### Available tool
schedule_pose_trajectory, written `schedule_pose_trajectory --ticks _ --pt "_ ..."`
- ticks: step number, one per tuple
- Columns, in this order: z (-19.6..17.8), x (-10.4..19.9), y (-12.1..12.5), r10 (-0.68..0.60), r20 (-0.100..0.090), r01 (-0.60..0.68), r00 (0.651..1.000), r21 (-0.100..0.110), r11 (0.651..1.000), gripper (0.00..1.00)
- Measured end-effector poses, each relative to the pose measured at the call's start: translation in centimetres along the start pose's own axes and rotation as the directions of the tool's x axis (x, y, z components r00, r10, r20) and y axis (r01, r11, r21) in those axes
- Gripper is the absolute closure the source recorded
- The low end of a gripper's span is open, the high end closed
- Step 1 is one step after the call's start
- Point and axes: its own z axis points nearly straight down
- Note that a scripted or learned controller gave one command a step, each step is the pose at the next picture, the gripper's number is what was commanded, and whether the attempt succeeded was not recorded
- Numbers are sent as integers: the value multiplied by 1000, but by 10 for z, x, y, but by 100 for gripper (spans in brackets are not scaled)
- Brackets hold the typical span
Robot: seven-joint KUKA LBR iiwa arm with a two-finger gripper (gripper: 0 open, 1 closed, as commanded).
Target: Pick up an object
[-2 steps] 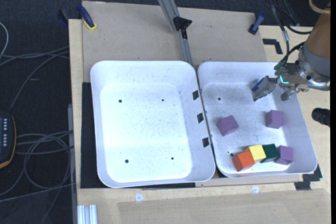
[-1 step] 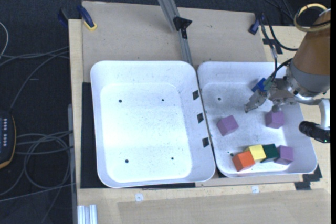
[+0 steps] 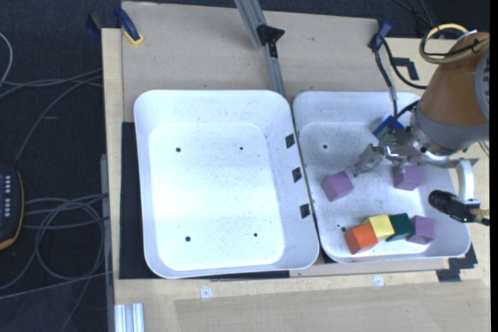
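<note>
Two shallow white plastic bins sit side by side on the wooden bench, and every loose piece lies in the right-hand bin (image 3: pixel 311 109), within the arm's reach from that side; the left-hand bin (image 3: pixel 144 167) holds nothing to grasp. A small purple cube (image 3: pixel 337 186) lies alone on the bin floor near its middle, a second purple cube (image 3: pixel 407 177) lies further right, just beside the gripper, and along the near rim an orange block (image 3: pixel 360 238), a yellow block (image 3: pixel 381 226), a dark green block (image 3: pixel 401 225) and a third purple cube (image 3: pixel 424 228) crowd together, touching in a row. The lone cubes look the easier targets, since the row leaves little room for fingers. The grey arm with its orange band (image 3: pixel 459 93) leans in over the right bin's far side, wrist bent down, and the two-finger gripper (image 3: pixel 373 159) hangs low above the bin floor, pointing towards the bin's middle. One grey finger (image 3: pixel 366 161) juts out left; the fingers seem spread apart with nothing between them, so no object is held yet.
</note>
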Motion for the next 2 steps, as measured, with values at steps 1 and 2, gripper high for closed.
schedule_pose_trajectory --ticks 1,2 --pt "37 0 0 0 0 0 1000 -1 1000 0" --pt "24 1 1 -1 1 1 1000 -7 1000 100"
